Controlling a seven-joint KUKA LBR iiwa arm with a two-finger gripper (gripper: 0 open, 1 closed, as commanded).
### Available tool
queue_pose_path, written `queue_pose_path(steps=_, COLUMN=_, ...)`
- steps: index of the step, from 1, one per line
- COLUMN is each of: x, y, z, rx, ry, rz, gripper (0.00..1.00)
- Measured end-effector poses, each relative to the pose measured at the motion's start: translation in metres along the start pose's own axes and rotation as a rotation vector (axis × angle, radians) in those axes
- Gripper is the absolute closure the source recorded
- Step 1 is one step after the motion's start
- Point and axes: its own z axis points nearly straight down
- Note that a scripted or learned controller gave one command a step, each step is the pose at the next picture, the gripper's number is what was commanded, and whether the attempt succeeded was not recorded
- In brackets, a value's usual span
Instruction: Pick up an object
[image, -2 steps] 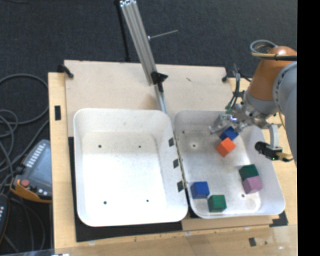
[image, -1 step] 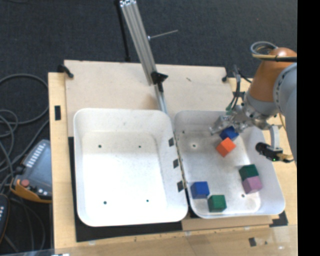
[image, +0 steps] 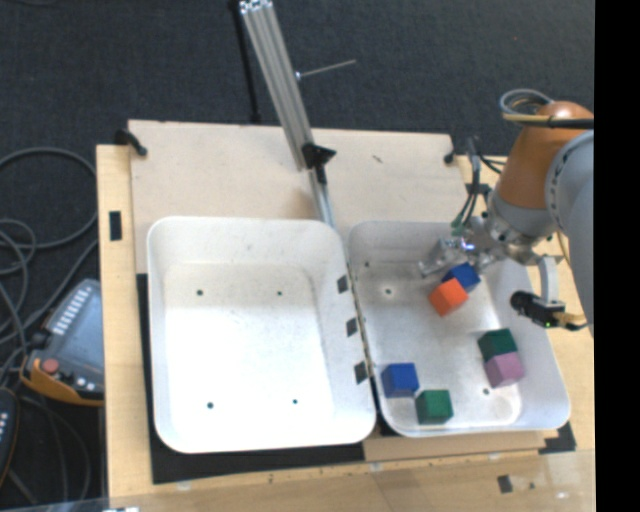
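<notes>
My gripper (image: 455, 258) hangs over the back part of the right bin (image: 400, 250), at the end of the arm that reaches in from the right. Directly under and just in front of it sits a blue cube (image: 465, 277), partly hidden by the gripper. An orange cube (image: 449, 296) touches that blue cube on its front left side. I see no object lifted off the bin floor.
Further forward in the right bin lie a second blue cube (image: 401, 378), a green cube (image: 434, 405), a dark green cube (image: 496, 344) and a purple cube (image: 504, 368). The left bin (image: 250, 330) adjoins it. A slanted metal rail (image: 285, 85) rises behind the bins.
</notes>
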Motion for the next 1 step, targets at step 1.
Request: queue_pose_path(steps=1, x=0.0662, y=-0.0274, z=0.0117, rx=-0.004, ry=0.0, rz=-0.006, gripper=0.0)
